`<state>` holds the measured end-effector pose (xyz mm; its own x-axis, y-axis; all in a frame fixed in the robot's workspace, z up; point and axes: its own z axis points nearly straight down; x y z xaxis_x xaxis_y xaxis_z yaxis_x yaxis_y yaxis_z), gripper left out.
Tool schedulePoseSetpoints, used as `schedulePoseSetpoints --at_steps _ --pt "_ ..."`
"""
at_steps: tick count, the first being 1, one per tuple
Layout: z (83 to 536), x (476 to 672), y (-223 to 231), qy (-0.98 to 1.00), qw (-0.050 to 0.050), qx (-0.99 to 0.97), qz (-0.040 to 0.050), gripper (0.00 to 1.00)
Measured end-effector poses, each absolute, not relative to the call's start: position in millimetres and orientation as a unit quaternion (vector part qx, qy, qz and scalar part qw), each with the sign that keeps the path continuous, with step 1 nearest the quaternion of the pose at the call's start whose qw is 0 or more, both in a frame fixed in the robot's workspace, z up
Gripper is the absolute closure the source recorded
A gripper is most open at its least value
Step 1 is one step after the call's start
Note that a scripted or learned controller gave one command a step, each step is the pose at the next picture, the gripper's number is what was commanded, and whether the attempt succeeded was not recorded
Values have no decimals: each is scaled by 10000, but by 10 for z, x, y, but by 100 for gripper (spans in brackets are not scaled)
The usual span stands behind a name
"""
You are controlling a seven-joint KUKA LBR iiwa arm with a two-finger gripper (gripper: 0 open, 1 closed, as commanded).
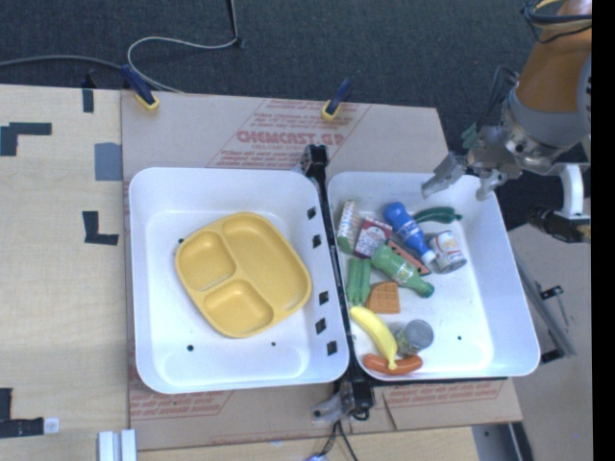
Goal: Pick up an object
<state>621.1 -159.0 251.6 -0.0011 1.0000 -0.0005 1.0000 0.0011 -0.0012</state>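
Crowding the right bin (500, 296), the objects overlap: a blue bottle (407, 230), a green bottle (402, 267) and a banana (373, 332) partly hide one another. The gripper (465, 177) hovers at the bin's 1 o'clock, fingers spread, holding nothing. Cardboard (279, 133) and dark carpet (336, 27) lie beyond.

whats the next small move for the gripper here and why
Probably move the gripper inward and down toward the green pepper. The fingers look spread with nothing between them, hovering over the right bin's far corner, and the pepper lies nearest, a little apart from the main pile.
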Motion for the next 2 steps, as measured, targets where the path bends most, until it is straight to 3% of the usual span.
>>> schedulePoseSetpoints --at_steps 1,2 --pt "1205 6648 -1966 -7075 -19 -7067 3 0" --pt "866 6445 -1902 -7076 -23 -7066 0 0"
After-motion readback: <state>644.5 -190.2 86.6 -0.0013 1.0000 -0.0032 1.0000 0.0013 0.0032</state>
